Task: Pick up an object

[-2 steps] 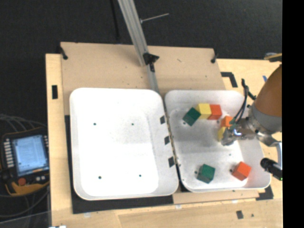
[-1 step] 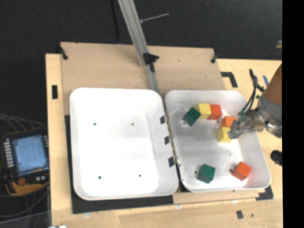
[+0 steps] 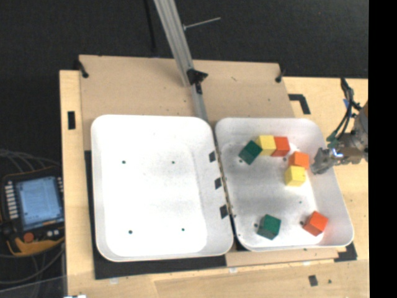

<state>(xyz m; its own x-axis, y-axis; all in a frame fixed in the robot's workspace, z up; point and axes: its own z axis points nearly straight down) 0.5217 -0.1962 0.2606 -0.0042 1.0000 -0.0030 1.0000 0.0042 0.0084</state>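
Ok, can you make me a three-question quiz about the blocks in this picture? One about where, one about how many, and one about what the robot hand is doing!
1. Which bin are the blocks in?
A. the left bin
B. the right bin
C. both bins

2. How many green blocks are there?
A. one
B. two
C. four

3. Where is the gripper?
A. at the right bin's right rim
B. over the left bin
C. in the middle of the right bin

Answers:
1 B: all seven blocks lie in the right bin.
2 B: one green block sits near the top, another green block near the bottom.
3 A: the gripper is at that rim, beside an orange block.
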